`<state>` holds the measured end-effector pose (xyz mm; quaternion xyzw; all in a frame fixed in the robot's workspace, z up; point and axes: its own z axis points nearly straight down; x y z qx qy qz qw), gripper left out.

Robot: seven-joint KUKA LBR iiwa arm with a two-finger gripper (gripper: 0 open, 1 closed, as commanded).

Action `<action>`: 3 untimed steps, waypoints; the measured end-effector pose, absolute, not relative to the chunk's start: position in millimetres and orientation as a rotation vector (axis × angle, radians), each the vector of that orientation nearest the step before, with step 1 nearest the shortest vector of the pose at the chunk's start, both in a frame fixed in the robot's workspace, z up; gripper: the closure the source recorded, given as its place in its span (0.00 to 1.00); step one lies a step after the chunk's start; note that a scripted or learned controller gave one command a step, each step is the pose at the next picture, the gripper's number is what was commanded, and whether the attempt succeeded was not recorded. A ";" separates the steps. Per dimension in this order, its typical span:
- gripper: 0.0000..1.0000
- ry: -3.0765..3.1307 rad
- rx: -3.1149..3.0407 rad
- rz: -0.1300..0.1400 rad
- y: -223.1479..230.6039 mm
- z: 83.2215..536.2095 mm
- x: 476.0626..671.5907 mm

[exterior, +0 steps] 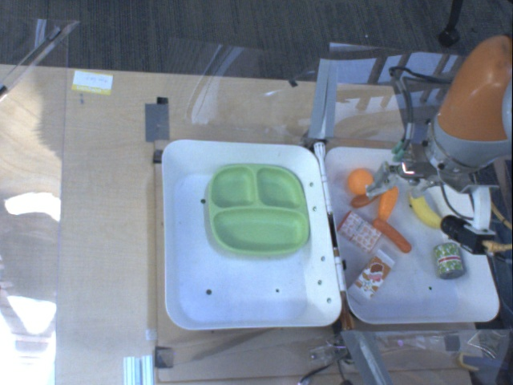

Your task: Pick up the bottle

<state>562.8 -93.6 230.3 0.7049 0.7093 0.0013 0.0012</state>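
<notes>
Camera view: left bin point(184, 295) holds green tray point(258, 210); right bin point(473, 299) holds orange point(359, 181), banana point(425, 212); claw point(389, 180) spread, gripping nothing.

Plate point(258, 211) in left bin point(184, 239)

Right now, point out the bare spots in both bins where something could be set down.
Left bin: bare floor in front of the green plate, and a strip along its left. Right bin: a patch at the front, between the snack packet and the can. The rest is crowded: orange, carrots, banana and gripper.
</notes>
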 end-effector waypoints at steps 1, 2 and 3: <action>0.00 2.291 2.148 0.000 -93.0 151.9 644.4; 0.00 2.436 1.942 0.021 -99.9 97.9 628.1; 0.00 1.858 2.507 0.028 -106.9 98.1 647.1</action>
